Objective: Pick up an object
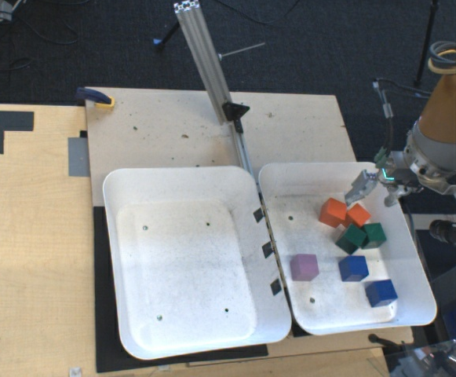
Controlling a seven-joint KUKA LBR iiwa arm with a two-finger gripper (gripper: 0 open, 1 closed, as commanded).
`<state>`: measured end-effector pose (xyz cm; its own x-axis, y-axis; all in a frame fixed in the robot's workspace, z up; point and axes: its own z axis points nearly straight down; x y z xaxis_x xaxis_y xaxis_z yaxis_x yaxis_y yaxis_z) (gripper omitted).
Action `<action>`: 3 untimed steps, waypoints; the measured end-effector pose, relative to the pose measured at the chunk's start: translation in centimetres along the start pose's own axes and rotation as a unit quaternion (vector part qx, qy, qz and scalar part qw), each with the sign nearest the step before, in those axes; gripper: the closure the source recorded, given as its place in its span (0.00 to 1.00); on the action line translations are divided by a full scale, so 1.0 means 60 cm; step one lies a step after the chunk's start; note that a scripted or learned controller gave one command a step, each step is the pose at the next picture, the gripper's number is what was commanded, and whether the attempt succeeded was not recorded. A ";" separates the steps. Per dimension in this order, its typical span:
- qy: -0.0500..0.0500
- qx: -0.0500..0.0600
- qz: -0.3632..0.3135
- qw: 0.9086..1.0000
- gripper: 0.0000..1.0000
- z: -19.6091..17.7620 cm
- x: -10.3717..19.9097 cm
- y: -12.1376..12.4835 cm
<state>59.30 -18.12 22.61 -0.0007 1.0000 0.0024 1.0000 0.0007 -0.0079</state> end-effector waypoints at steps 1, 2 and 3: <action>-0.001 -0.002 -0.001 1.000 0.00 -0.005 0.000 0.001; 0.000 0.000 -0.002 1.000 0.00 0.072 0.007 0.010; 0.000 0.000 0.000 1.000 0.00 0.149 0.001 0.016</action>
<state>60.19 -18.05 13.67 -0.0002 1.0000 0.0018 1.0000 0.0003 -0.0084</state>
